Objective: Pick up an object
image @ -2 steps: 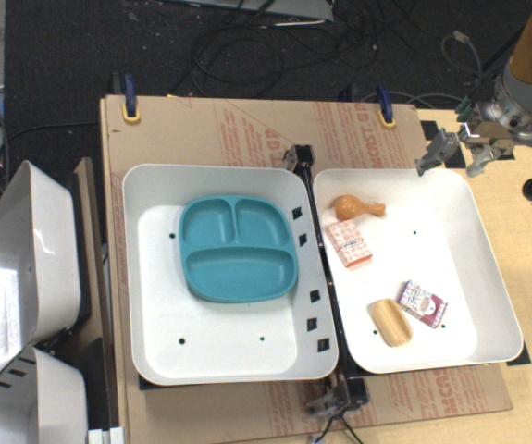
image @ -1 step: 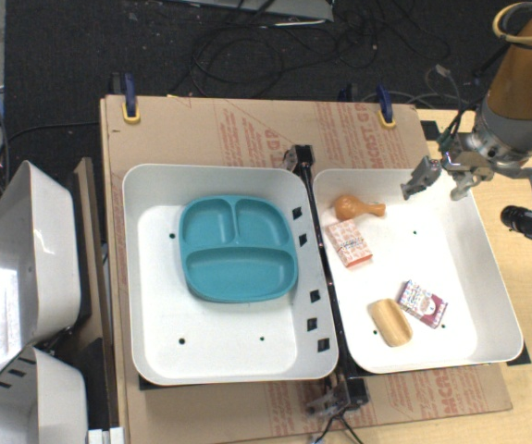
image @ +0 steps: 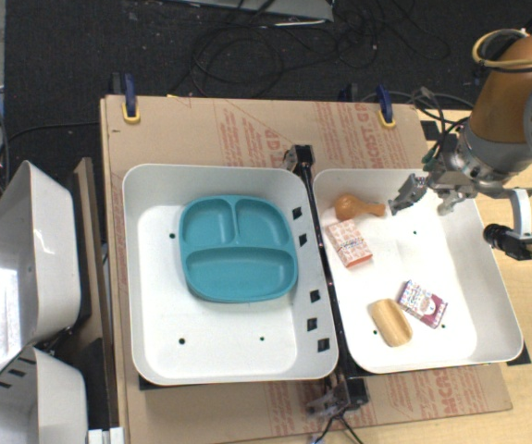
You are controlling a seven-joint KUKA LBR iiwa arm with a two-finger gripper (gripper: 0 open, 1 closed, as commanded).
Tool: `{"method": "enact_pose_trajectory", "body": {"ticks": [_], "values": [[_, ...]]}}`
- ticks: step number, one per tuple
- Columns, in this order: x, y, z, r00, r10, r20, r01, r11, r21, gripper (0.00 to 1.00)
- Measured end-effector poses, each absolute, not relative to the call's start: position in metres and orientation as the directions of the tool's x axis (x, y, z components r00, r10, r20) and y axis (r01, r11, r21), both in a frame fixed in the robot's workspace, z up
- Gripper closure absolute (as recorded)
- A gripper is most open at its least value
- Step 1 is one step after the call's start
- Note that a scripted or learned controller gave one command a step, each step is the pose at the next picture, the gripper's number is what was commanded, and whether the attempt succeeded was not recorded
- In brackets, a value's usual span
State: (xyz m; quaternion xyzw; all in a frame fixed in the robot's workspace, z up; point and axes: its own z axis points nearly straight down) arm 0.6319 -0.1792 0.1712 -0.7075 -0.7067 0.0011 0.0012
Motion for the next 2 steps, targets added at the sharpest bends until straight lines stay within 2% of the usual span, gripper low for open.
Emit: {"method": "enact_pose_trajectory", "body": {"ticks": [1, 2], "values": [[0.639, -0.174, 0.123, -0.003, 1.000, 0.000, 1.000, 0.003, -0.003, 0.00], [0.641, -0.174, 0.136, -0.004, 1.000, -0.001, 1.000, 0.004, 0.003, 1.00]]}}
